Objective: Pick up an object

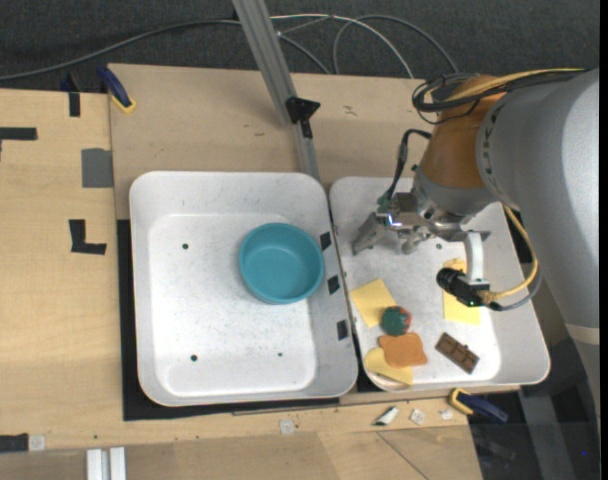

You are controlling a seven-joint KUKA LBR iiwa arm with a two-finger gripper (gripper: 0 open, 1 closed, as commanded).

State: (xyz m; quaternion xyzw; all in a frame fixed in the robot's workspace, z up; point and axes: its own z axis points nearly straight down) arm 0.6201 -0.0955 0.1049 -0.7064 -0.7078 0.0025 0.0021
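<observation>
My gripper (388, 240) hangs over the upper left part of the right bin (514, 363), open, with nothing between its fingers. Below it in that bin lie a yellow square piece (372, 298), a green ball with a red patch (395, 319), an orange slab (403, 349) resting on a pale yellow piece (382, 370), and a brown chocolate bar (456, 351). Another yellow piece (464, 308) lies at the right, partly under a black fitting on the arm. A blue bowl (280, 262) stands upright in the left bin (174, 368).
The grey arm with its orange band (454, 158) covers the right bin's upper right. A slanted metal pole (274, 68) rises behind the bins. Cables run along the back. Blue-yellow clamps sit at the bench's far left corner (116, 88) and front right (474, 404).
</observation>
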